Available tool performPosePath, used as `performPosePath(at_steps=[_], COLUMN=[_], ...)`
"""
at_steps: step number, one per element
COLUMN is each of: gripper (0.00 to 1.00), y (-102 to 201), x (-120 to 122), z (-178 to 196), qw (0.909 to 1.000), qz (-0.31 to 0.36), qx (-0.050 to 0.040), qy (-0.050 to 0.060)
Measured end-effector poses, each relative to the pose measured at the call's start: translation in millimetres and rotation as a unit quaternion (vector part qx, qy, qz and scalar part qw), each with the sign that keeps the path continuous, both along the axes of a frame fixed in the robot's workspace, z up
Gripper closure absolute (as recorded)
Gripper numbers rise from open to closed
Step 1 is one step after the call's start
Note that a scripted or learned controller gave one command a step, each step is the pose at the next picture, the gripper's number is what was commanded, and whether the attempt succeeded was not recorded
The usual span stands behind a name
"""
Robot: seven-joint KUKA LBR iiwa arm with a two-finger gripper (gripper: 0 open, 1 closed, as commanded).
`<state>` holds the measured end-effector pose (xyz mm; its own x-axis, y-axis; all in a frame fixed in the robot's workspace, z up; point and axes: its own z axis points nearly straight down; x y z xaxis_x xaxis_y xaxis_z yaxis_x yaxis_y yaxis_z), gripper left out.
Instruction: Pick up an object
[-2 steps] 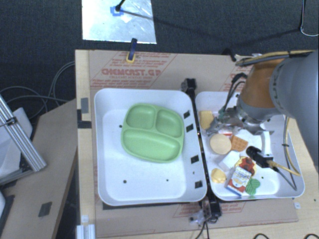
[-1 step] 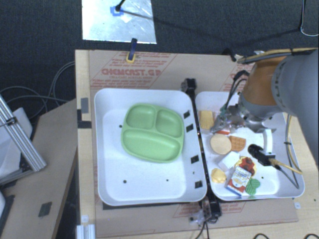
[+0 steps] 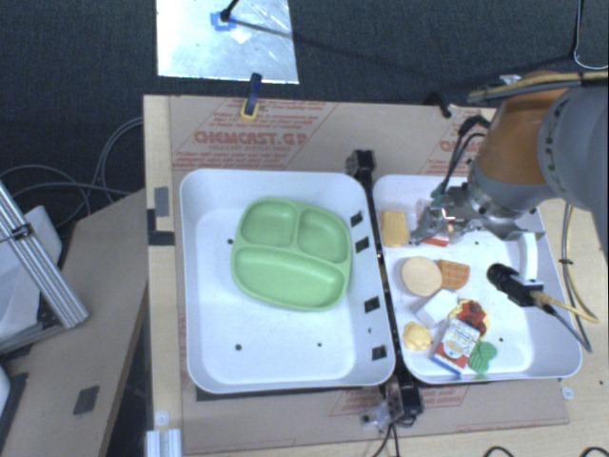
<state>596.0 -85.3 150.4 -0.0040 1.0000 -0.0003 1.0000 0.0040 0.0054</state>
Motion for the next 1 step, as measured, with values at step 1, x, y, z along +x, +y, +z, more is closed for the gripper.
performPosePath(at_steps=[1], gripper=[1.00], y=[-1.5], x=[0.8], z=[43.2], qw=[1.0000], qz=[0.000], qx=[-0.0001], qy=[0.000])
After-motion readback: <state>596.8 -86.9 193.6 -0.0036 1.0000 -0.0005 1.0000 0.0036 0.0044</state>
